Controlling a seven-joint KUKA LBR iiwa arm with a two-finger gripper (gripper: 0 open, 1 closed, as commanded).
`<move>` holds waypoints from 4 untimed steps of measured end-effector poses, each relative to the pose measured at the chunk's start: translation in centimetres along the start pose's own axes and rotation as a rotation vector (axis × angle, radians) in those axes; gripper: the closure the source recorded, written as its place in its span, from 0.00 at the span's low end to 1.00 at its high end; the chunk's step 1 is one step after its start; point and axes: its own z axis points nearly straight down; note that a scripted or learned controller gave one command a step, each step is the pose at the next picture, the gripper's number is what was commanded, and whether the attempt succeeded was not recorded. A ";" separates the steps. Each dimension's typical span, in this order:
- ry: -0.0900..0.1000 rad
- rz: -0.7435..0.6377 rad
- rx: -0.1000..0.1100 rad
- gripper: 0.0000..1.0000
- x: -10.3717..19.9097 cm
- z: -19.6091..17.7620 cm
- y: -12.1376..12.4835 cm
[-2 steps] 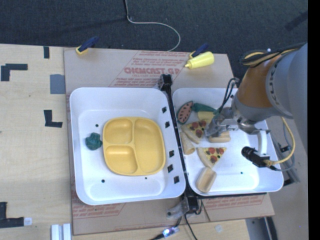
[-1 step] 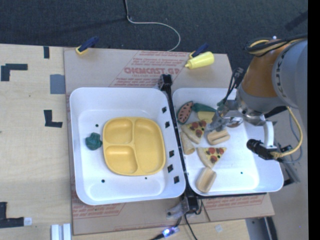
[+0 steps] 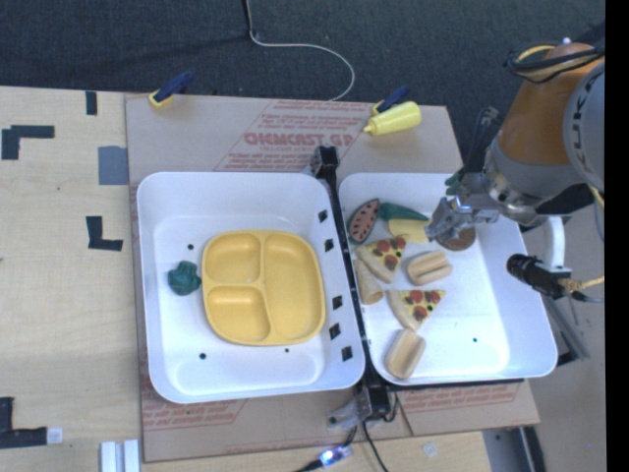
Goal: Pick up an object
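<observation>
The gripper [image 3: 454,222] hangs over the right bin [image 3: 491,357], at about one o'clock from that bin's middle, close to its far right corner. From this slanted overhead angle the metal wrist hides the tips, so whether the hand is released or clenched cannot be told, and nothing can be seen grasped in it. It sits just beside, and may touch, the yellow corn cob with green husk [image 3: 403,222] that lies at its nine o'clock. The toy food is gathered in the left half of this bin: a watermelon slice [image 3: 362,220] at eleven o'clock near the divider, a pizza slice [image 3: 383,256] below it, a small bread roll [image 3: 428,265] at the bin's centre, a second pizza slice [image 3: 417,306] at six o'clock from the roll, and a hot dog bun [image 3: 404,352] lower still, near the front wall. In the left bin [image 3: 167,362] a yellow divided plate [image 3: 263,287] lies at the centre, with a dark green lump [image 3: 184,278] just beside its nine o'clock edge.
</observation>
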 end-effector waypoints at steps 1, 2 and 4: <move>0.001 0.000 0.004 1.00 0.1 -1.5 0.1; 0.003 -0.005 0.006 1.00 5.7 -2.5 -0.2; 0.003 -0.006 0.006 1.00 17.4 -2.4 -0.8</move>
